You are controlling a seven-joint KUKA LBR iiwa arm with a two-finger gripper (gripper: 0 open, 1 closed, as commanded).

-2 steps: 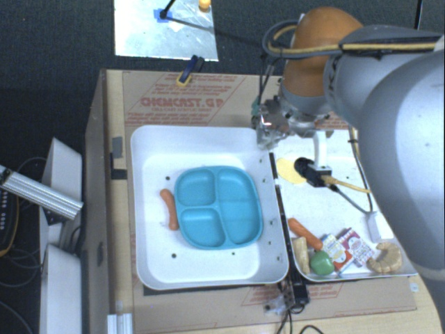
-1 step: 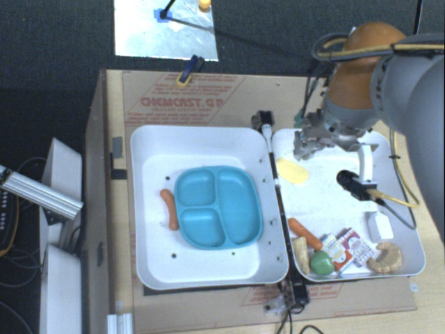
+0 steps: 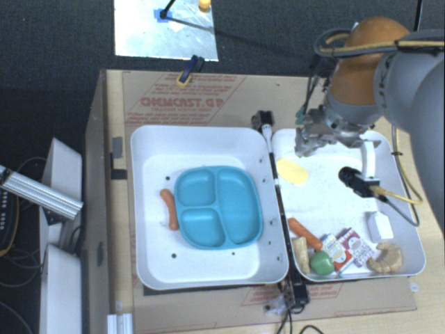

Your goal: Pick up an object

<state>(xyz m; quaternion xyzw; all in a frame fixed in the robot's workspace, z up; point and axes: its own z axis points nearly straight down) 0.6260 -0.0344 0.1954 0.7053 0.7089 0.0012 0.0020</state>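
**Asker:** Where was your pincer?

**Arm:** My pincer [image 3: 304, 149] hung over the far left corner of the right bin [image 3: 321, 202], close by the wall it shares with the left bin [image 3: 154, 160].

**Asker:** How far open was it, and did it hold anything?

**Arm:** I could not tell from that slant how wide it stood, nor whether it had hold of anything.

**Asker:** And the thing to pick up?

**Arm:** The nearest was a flat yellow piece [image 3: 293, 172] on the bin floor, just beside my pincer on the near side. Whether the two touched, I could not tell.

**Asker:** What else lay about?

**Arm:** Along the near edge of my bin lay a carrot [image 3: 304, 232], a green ball [image 3: 321, 263], a red and white packet [image 3: 350, 246] and a brown pastry [image 3: 386, 257]. In the left bin sat a blue divided plate [image 3: 217, 207], with a sausage [image 3: 169, 209] just beside its left rim.
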